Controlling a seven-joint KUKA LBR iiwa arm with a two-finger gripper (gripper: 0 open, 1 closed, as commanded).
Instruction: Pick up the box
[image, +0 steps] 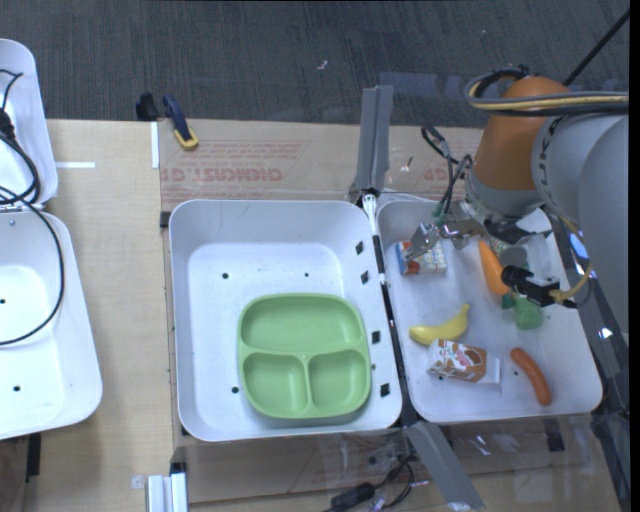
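Reaching in from the right, the grey arm (590, 170) with its orange band (515, 135) hangs over the back of the right bin (590, 395). The gripper (435, 238) is down low at the back left part of that bin, right over a small box (422, 258) that is white with blue and red on it. The gripper looks like it is touching the top of this box, but I cannot tell if it is open or closed, or if it has hold of the box. A second box (460, 361), brown and white, lies nearer the front of the same bin, well away from the gripper. A yellow banana (442, 328) lies between the two boxes. An orange carrot (492, 268) sits to the right of the gripper, partly under the arm. A green toy (528, 314) is near the carrot, and a red sausage (531, 374) lies close to the front right corner. The left bin (200, 300) holds a green plate (303, 354) with three parts. Both bins sit side by side on a brown bench (110, 180).
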